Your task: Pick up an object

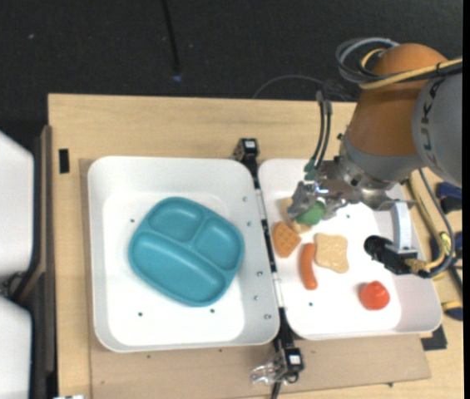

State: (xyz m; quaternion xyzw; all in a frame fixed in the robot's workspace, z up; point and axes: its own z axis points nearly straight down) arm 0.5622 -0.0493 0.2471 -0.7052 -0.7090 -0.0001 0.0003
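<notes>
End effector (308, 202) apparently over green piece (310, 215), beside waffle (285, 238)

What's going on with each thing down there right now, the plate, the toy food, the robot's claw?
Teal divided plate: lying flat, tilted askew, in the left bin.
Waffle-like piece: lying in the right bin, by its left wall.
Orange sausage: lying flat.
Tan toast piece: lying flat beside the sausage.
Red tomato: sitting apart, lower right.
Green piece: right at the gripper; whether gripped is unclear.

Fixed overhead slant on both bins (101, 223)
</notes>
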